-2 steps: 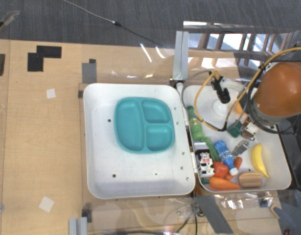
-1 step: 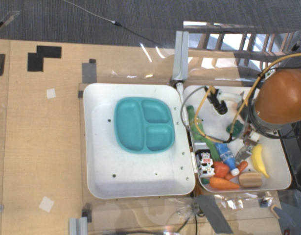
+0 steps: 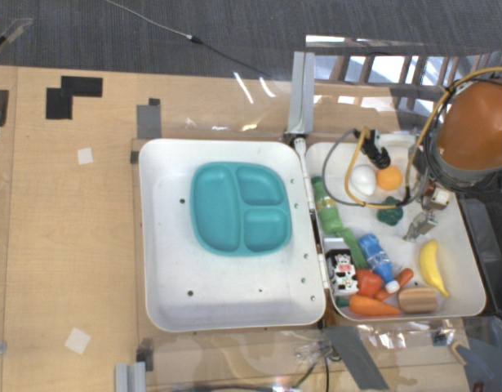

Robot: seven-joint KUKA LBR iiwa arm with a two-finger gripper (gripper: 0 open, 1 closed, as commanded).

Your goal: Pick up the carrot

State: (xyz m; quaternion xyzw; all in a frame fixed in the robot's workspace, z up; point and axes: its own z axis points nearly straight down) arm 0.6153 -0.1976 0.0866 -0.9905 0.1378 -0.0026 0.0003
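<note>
While the carrot (image 3: 371, 305) lies orange and tapered against the right bin's (image 3: 471, 256) near wall, hemmed by a red piece (image 3: 368, 283) and brown block (image 3: 418, 300), I see my claw (image 3: 419, 223) hanging empty, narrowly parted, over bare floor.

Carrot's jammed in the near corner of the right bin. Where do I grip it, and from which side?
Probably grip the carrot across its thick middle, coming straight down. It lies flat along the right bin's near wall, tip toward the bread roll, red toy crowding behind, so side approaches look blocked.
</note>
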